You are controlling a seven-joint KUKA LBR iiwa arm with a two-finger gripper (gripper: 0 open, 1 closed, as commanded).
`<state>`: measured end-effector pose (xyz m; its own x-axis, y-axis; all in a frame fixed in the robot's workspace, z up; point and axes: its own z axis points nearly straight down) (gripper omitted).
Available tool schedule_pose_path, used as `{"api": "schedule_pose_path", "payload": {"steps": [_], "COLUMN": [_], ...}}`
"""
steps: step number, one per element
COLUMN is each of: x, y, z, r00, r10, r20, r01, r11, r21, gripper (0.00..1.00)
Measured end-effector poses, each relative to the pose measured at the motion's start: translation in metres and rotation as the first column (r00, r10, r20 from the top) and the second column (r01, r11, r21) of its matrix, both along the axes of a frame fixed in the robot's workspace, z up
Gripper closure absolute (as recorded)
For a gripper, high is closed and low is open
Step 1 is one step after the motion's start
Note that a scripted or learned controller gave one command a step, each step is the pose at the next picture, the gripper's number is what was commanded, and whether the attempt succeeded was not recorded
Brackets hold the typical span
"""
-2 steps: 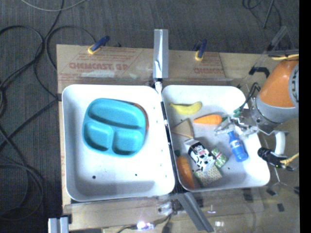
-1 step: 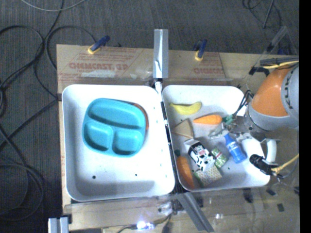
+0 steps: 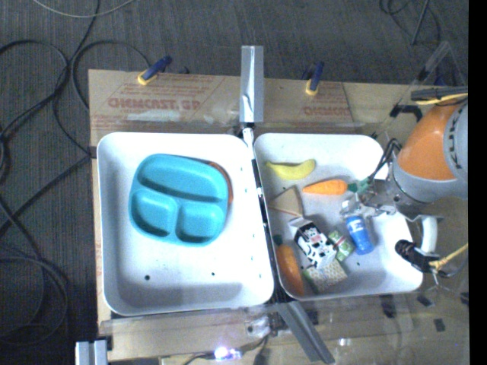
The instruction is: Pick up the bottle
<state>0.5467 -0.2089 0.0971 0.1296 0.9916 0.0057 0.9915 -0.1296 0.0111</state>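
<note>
Right bin (image 3: 327, 139): crowded. Blue bottle (image 3: 359, 234) hemmed by carrot (image 3: 327, 188) above and cow-print carton (image 3: 313, 243) and green item (image 3: 342, 245) to its left. Banana (image 3: 291, 169) occupies upper left. Bare floor at lower right of this bin, beside bottle. Left bin (image 3: 122, 280): blue tray (image 3: 181, 198) upper centre, bare margin below.

Dark carpet floor (image 3: 46, 21), trailing cables (image 3: 23, 112)

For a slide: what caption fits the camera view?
Claw above blue bottle in right bin; blue tray in left bin.
</note>
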Motion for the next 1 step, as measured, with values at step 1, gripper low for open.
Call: {"api": "schedule_pose_path", "payload": {"steps": [1], "x": [-0.0092], "y": [0.0003], "z": [0.0875], "r00": [0.985], "r10": [-0.172], "r20": [-0.016], "r01": [0.172], "r11": [0.985], "r21": [-0.007], "gripper": [1.0]}}
